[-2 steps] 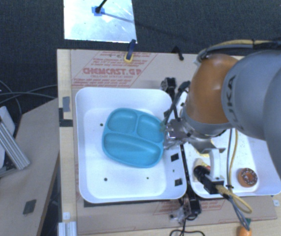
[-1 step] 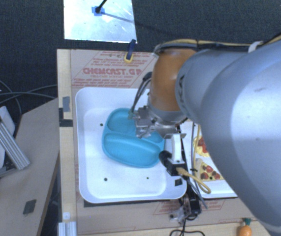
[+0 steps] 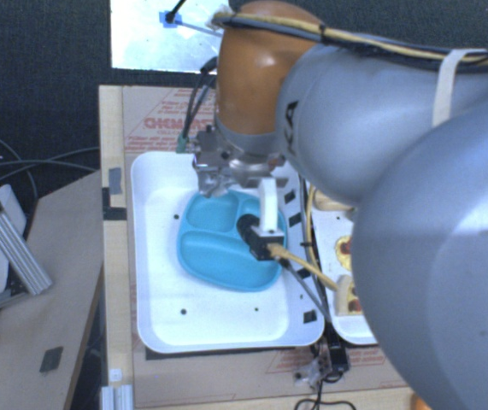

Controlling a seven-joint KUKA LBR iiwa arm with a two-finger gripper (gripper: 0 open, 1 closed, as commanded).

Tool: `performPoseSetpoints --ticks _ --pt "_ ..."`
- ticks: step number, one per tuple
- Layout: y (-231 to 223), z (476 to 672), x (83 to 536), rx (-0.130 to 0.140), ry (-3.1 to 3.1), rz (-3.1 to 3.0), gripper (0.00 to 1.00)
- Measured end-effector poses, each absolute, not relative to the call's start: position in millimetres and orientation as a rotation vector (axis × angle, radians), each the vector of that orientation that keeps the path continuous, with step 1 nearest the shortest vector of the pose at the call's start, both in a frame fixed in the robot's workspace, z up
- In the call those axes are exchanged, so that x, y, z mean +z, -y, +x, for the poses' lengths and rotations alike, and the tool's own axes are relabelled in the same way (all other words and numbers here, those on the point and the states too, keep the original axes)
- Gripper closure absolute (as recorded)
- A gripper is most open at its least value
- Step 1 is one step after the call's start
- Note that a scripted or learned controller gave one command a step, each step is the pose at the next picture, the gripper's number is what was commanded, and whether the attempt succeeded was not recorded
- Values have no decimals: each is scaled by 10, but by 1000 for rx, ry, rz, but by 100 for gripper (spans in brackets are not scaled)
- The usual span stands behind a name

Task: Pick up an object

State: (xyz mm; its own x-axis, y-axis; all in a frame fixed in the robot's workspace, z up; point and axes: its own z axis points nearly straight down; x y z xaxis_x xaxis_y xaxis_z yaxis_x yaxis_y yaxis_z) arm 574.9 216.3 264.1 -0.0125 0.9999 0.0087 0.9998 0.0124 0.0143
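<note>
While the grey arm is reaching in over the left bin, its claw is hanging above the far rim of a blue divided tray that is lying toward the bin's right side. Whether the claw is apart or together I cannot tell. The tray is looking like light, stiff, smooth plastic, so it is probably asking for a pinch on a raised rim or divider, not the flat floor. Beneath the bin, a cardboard sheet is covering the bench, with dark carpet lying beyond.
</note>
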Motion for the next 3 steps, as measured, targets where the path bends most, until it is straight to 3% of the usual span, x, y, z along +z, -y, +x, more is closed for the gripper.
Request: performPoseSetpoints --ticks 1,2,3 --pt "-1595 5051 2441 -8 -2221 2227 100" --pt "-1653 4993 3742 22 -2223 2211 100" --pt "-1275 4865 3525 0 -2218 2224 100"
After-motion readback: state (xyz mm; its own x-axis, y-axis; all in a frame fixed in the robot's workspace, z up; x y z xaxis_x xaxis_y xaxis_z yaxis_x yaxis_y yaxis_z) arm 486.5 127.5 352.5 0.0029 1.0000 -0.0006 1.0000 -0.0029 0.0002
